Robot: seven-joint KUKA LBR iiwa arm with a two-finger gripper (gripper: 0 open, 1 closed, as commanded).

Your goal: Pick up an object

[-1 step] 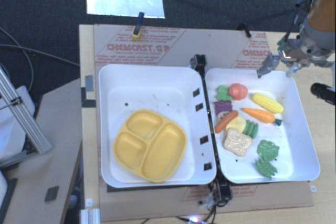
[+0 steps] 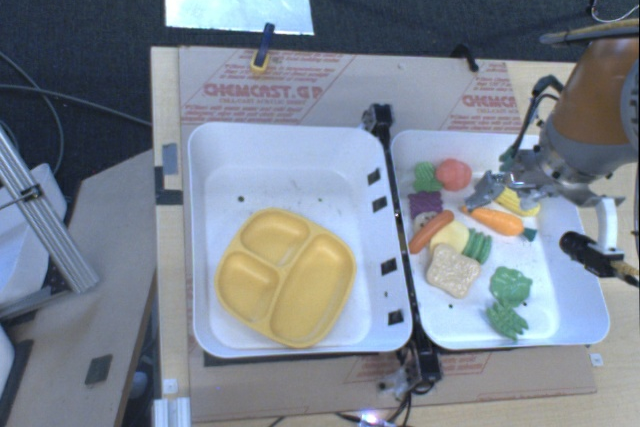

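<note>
The right bin [image 2: 580, 310] holds several toy foods: a red tomato [image 2: 454, 173], an orange carrot [image 2: 498, 221], a yellow corn cob [image 2: 517, 201], a slice of bread [image 2: 452, 270], broccoli [image 2: 510, 285] and other green pieces [image 2: 507, 320]. My gripper [image 2: 503, 187] hangs low over the upper right part of this bin, just above the carrot and the corn. Its metal fingers [image 2: 487, 187] stand open, and nothing shows between them.
The left bin [image 2: 230, 160] contains a yellow compartment plate [image 2: 287, 275]. A black clip divider [image 2: 392, 215] runs between the bins. More food crowds the right bin's left side: a red-orange sausage [image 2: 430, 230], a purple piece [image 2: 424, 205], green sticks [image 2: 479, 245].
</note>
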